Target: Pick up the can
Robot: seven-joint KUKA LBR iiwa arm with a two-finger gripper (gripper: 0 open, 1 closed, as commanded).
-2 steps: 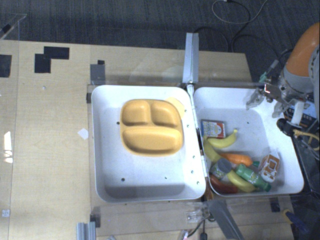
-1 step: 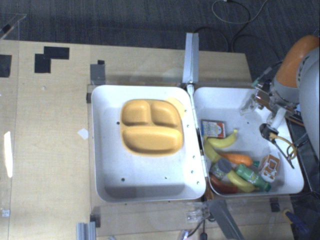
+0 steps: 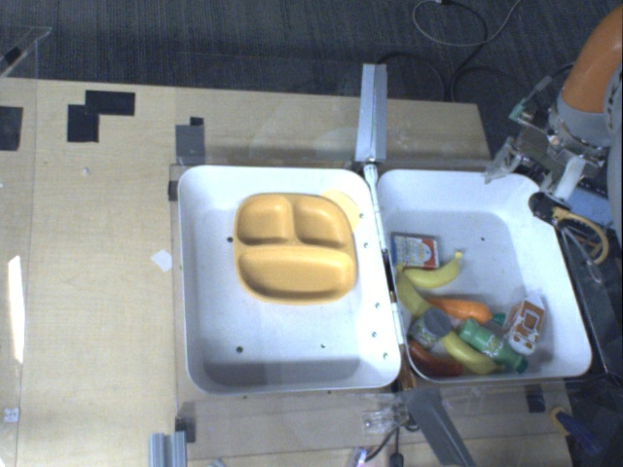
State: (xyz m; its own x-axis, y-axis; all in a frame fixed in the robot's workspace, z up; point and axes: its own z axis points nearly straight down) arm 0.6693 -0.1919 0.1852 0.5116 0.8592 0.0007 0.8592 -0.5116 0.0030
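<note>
On my screen, to the left of the upright grey metal bar (image 3: 371, 115) that stands between the two bins, I see the left shallow white plastic bin (image 3: 204, 290), and in it lies a yellow plastic tray with three compartments (image 3: 295, 245), near the far side of the bin. To the right of the bar is the right shallow white plastic bin (image 3: 487, 212). Its things are crowded in the near half, close to the bar: a small red and white packet (image 3: 416, 251), a yellow banana (image 3: 435, 273), a long orange carrot (image 3: 464, 310), and a second yellow banana (image 3: 465, 352). The green cylindrical can (image 3: 492, 343), as I take it to be, lies on its side against that second banana, further from the bar, with a white and orange carton (image 3: 526, 324) just beside it. Furthest right from the bar, the grey two-finger gripper (image 3: 543, 161) hangs over the far right corner of this bin, well apart from the can, and I cannot tell if it is released or clenched.
</note>
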